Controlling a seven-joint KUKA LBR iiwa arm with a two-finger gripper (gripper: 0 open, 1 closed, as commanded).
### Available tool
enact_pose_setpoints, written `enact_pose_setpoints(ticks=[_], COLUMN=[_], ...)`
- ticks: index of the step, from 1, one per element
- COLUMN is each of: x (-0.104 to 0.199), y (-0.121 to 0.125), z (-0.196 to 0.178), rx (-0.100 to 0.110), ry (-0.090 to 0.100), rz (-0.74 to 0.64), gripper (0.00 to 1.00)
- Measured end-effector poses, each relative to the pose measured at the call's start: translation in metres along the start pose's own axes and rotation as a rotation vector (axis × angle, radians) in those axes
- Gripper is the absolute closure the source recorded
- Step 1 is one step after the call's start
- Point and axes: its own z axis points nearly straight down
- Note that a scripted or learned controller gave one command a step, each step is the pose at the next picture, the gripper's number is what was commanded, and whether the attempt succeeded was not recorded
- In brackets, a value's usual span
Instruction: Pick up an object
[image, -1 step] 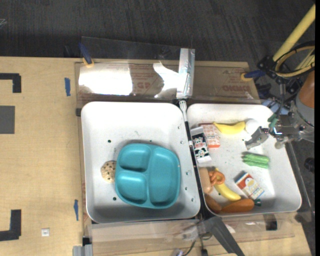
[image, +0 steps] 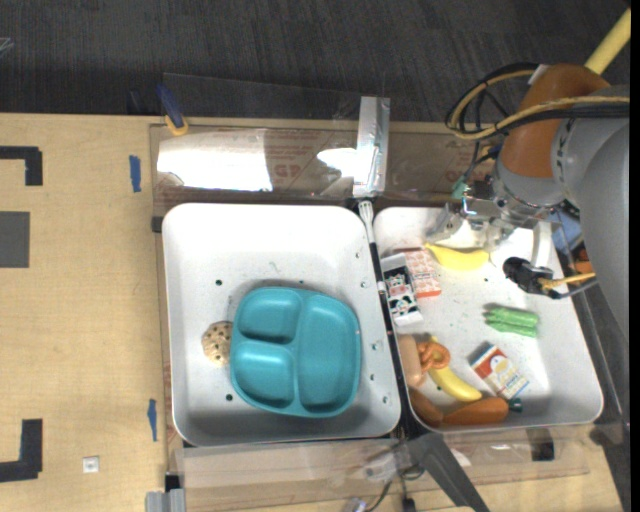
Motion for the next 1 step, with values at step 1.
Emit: enact_pose_setpoints(ticks=[1], x=[-0.0216], y=[-0.0034], z=[0.0229], rx=[0.017], ry=[0.001], rz=[-0.071], gripper=[0.00])
